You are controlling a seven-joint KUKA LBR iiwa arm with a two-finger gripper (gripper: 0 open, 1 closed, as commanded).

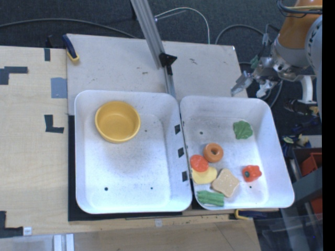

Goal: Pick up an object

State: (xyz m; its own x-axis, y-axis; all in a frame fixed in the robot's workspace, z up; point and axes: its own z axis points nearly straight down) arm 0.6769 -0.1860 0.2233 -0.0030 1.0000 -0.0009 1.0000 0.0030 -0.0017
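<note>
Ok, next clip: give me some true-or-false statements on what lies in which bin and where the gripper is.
1. The round yellow plastic bowl sits in the left white bin. True.
2. The brown ring-shaped toy doughnut lies in the left bin. False: it lies in the right white bin.
3. The gripper holds the red toy pepper. False: the pepper lies in the right bin, apart from the gripper.
4. The gripper is above the right bin's far edge. True.
5. The tan toy bread slice lies beside the flat green toy bean pod. True.
</note>
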